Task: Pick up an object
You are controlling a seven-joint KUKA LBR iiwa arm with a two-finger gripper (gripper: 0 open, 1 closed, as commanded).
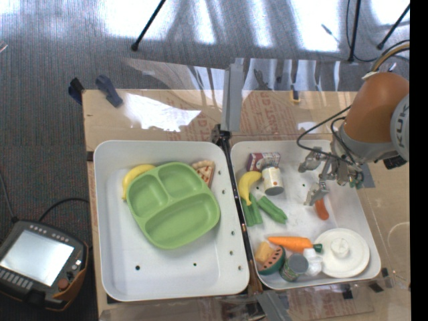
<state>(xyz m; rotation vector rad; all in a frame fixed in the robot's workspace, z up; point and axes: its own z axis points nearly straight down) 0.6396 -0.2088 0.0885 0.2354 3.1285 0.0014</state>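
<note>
A grey robot arm (pixel 374 116) reaches in from the right over the right-hand white bin (pixel 370 243) on the counter (pixel 160 112), and its hand (pixel 319 191) hangs above the bin's upper right part; whether it is released or clenched cannot be told. A small orange-red object (pixel 322 210) lies on the bin floor just beside the hand, at about its 5 o'clock, with no sign of being held. At the hand's 9 o'clock lie a white can (pixel 272 180), a banana (pixel 248 186) and green pods (pixel 270 208), at its 6 to 7 o'clock a carrot (pixel 290 243) and a white plate (pixel 342 252), while the left bin (pixel 114 246) holds a green divided tray (pixel 173 203).
</note>
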